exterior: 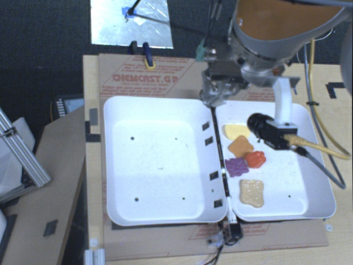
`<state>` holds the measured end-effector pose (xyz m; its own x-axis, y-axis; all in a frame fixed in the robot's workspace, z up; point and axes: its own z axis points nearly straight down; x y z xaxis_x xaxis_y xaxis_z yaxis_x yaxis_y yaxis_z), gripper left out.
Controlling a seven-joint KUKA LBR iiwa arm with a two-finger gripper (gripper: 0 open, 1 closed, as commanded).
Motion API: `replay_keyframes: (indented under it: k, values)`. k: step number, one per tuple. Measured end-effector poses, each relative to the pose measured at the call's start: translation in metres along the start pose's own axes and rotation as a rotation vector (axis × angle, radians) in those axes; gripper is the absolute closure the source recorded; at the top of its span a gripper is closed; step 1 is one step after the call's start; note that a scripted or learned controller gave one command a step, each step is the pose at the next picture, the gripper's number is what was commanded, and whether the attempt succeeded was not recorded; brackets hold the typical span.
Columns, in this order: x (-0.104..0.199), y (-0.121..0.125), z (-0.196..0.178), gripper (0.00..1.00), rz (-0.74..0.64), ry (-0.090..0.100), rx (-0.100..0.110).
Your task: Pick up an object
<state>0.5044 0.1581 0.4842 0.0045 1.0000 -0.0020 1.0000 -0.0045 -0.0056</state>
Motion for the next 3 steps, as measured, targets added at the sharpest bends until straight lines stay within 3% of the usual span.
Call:
replay_keyframes:
  k: [1,2,3]
  values:
    - [0.023,-0.019,-0.053,1.00,-0.010,0.004,-0.010]
    - [0.078,-0.019,-0.051,1.00,-0.011,0.004,-0.008]
    - [0.076,-0.019,-0.051,0.00,-0.008,0.004,-0.007]
